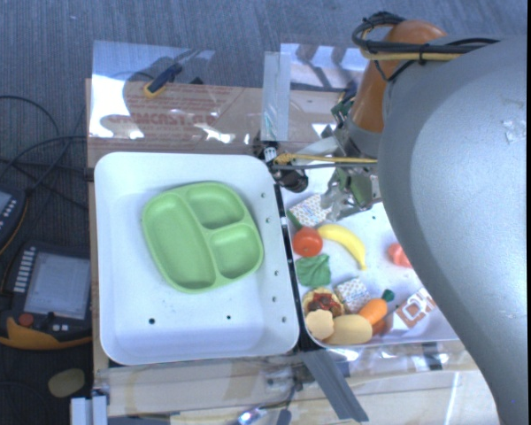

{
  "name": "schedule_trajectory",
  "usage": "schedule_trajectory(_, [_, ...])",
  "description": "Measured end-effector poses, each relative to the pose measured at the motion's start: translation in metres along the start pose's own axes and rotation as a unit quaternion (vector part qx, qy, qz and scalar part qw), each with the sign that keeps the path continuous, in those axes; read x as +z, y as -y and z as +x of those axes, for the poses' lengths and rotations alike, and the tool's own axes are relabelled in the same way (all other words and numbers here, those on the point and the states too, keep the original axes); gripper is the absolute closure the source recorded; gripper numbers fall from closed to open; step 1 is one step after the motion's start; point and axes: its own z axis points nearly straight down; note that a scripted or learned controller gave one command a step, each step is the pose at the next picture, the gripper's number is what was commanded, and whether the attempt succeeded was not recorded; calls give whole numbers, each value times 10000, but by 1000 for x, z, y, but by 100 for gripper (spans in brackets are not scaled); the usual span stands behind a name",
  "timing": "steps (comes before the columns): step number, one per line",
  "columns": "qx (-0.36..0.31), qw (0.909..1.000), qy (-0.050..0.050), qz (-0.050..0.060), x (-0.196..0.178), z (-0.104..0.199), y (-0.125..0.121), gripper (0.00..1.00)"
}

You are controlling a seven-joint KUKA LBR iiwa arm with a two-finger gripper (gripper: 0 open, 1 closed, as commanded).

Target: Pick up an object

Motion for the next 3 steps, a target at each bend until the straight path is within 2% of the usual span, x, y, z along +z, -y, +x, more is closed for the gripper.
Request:
schedule_trajectory(1, [176,9998,6,-14,32,-14,-7,100])
schedule_trajectory(2, [208,9998,5,-10,-7,-67,-17,100])
schedule_trajectory(3, [206,9998,5,-12,-7,-67,-17,0])
